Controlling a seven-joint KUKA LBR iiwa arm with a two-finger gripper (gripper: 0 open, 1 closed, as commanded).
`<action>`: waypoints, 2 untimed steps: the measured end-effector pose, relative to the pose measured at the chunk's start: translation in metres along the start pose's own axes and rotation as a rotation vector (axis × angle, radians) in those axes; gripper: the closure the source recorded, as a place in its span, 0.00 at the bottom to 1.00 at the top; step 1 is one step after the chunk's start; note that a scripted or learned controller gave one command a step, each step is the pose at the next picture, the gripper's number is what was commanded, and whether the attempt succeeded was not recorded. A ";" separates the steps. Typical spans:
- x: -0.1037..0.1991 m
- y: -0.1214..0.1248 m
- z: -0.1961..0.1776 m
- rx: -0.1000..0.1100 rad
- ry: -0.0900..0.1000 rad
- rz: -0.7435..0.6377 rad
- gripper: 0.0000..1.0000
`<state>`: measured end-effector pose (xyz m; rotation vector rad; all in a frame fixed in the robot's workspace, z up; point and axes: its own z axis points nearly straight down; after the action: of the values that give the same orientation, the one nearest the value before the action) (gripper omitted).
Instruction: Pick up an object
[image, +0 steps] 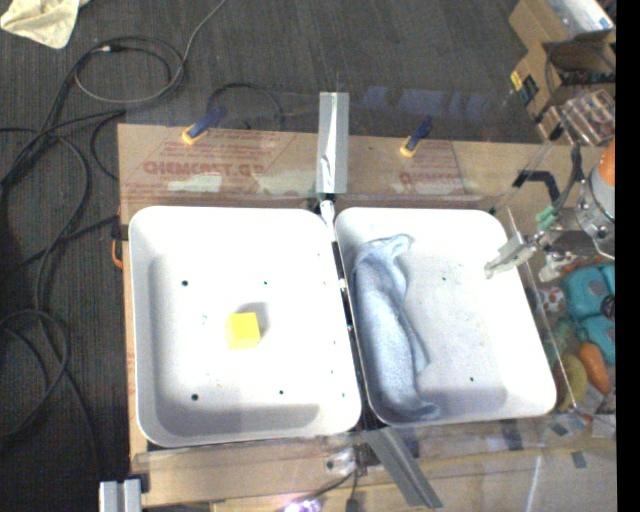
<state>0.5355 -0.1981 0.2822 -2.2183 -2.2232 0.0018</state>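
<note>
Fingers (503, 260), state unclear, hang over the right white plastic bin's (520, 395) far edge. Crumpled pale-blue cloth (390, 320) lies along its left side; descend centred over a raised fold.

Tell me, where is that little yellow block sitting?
The yellow block lies near the middle of the left bin, apart from the grey cloth in the right bin.
</note>
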 end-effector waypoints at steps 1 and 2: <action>0.043 0.068 0.114 0.002 0.000 0.070 0.00; -0.009 0.109 0.186 -0.003 0.000 -0.212 0.00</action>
<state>0.6444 -0.2070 0.0960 -1.9723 -2.4466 -0.0007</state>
